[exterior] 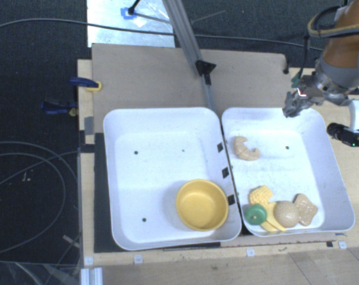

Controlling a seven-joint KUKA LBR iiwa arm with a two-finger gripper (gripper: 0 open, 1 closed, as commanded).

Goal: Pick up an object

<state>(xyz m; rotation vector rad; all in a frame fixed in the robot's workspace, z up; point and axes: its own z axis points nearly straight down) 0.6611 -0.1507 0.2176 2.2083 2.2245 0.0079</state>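
Your arm [345, 46] comes in from three o'clock and hangs over the far right part of the bench [167, 76], its orange band above the grey wrist. The gripper [294, 108] sits at the two o'clock corner of the right bin [328, 159], just over the rim there. It is small and dark from this angle, and you cannot tell how its tips stand. Nothing shows between them.

In the right bin, you have a tan croissant [246, 148] lying alone toward ten o'clock, well apart from the gripper. The rest of the things crowd the bin's six o'clock end. There a yellow corn piece [261, 194] lies at the top of the pile, with a green disc [256, 214] just below it, touching. A round beige bun [286, 214] sits beside the disc at its three o'clock. A tan cracker [305, 208] leans against the bun on the far side. A yellow strip [272, 225] pokes out from under the disc and bun.

In the left bin [138, 129], a yellow bowl [202, 204] stands upright at five o'clock, close to the wall shared with the right bin. A grey pole [185, 34] slants across the bench from twelve o'clock, ending at the seam between the bins.
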